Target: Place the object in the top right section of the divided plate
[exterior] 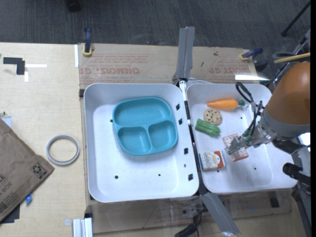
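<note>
Below, pincer (pixel 237 144) grip unclear over a red-white packet (pixel 236 148); blue plate (pixel 145 125) three-sectioned.

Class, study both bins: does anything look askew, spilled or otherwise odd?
Nothing looks spilled or damaged. The blue divided plate sits slightly turned in the left bin. The carrot, cookie, green pod and small carton lie loosely scattered in the right bin.
</note>
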`<action>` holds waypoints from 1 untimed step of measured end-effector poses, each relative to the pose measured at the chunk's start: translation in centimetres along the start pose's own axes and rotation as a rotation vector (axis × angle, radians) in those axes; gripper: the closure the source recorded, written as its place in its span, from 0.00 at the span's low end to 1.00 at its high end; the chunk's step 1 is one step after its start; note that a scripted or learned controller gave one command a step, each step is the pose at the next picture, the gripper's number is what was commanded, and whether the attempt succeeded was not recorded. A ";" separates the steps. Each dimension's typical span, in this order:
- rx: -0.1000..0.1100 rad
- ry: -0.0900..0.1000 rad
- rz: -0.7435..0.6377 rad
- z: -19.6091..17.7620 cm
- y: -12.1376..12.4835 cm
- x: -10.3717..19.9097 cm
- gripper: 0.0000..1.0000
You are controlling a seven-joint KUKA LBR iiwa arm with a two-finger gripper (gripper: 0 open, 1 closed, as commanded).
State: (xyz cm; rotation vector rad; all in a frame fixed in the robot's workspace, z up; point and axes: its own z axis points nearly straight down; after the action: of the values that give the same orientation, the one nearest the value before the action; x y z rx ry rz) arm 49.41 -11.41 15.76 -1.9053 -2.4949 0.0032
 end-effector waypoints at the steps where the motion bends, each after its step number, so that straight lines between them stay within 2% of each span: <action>1: 0.000 0.001 0.207 6.7 -2.8 -3.8 1.00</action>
State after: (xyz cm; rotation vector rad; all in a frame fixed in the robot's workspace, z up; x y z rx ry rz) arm 47.67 -15.78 9.09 -2.1529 -2.2839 0.0024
